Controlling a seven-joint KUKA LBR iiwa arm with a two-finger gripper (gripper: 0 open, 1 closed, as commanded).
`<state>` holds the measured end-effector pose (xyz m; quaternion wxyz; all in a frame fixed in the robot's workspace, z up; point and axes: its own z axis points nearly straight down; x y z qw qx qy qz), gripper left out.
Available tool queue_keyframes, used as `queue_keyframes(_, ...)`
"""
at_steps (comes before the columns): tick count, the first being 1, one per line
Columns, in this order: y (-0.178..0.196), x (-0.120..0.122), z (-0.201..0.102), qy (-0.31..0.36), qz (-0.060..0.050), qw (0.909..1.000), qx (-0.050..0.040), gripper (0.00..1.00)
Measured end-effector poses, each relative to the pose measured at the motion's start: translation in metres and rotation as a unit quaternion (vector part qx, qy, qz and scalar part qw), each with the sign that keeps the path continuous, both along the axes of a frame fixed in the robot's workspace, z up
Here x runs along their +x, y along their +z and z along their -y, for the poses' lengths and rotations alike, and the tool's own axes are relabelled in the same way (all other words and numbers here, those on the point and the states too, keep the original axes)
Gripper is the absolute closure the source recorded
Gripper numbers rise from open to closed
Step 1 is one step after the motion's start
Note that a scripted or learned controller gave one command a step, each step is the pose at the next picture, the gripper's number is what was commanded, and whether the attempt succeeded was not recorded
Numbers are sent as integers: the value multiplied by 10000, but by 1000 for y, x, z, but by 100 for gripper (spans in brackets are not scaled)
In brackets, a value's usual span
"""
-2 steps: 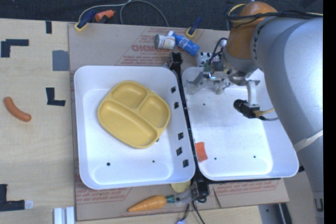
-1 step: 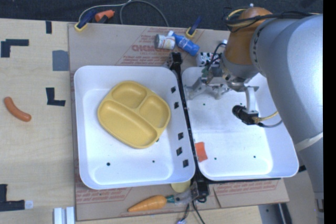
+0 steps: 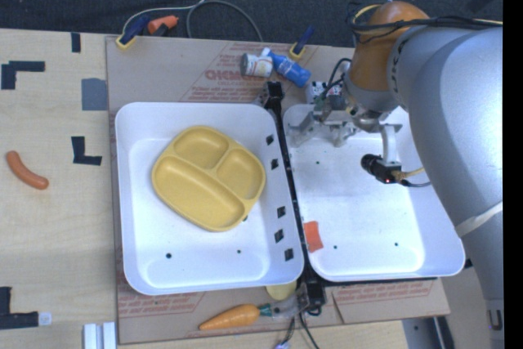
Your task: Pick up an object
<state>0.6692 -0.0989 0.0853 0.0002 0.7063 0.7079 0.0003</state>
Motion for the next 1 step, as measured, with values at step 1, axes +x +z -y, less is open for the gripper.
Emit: queue_keyframes(1, 104, -65, -63, 14, -3, 10000, 15, 0)
